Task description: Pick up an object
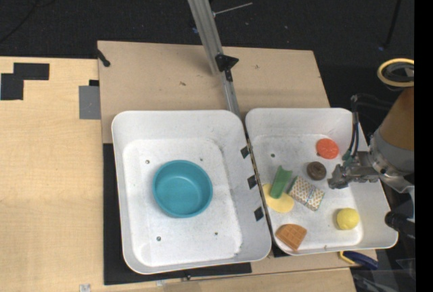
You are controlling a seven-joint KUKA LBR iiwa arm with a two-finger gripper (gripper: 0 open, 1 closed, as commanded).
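Note:
The right bin (298, 125) holds several small objects: a red round piece (327, 148), a dark brown round piece (316, 170), a green block (281, 180) leaning on a yellow disc (280, 202), a patterned packet (308, 195), a yellow ball (348, 219) and an orange-brown wedge (291, 236). My gripper (337, 180) hangs low over the bin's right side, just right of the brown piece and above the yellow ball. Nothing shows between its fingers.
The left bin (135, 132) holds a teal bowl (182, 188). A metal rail (203, 13) slants up from between the bins. The arm's orange band (406, 118) comes in over the right bin's right wall. Cables lie at the bench's right edge.

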